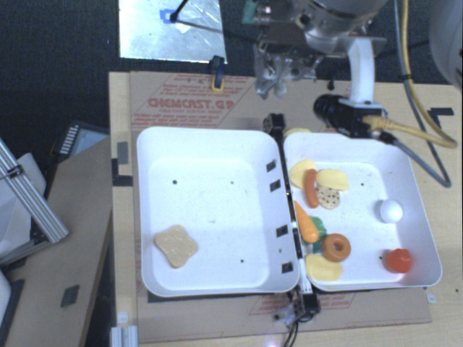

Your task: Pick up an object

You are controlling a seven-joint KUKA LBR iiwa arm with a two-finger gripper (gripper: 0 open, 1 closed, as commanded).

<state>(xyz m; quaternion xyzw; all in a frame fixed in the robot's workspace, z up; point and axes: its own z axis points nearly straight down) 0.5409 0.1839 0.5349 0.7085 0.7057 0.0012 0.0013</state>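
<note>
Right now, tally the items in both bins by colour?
Tan: 1, flat piece in the left bin
Yellow: 3, pieces in the right bin
Orange: 2, sausage, carrot
Brown: 2, cookie, donut
White: 1, egg
Red: 1, tomato
Total: 10

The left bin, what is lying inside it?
Inside the left bin lies one tan, flat cracker-like piece, near its front left corner. Nothing covers the floor of the bin.
</note>
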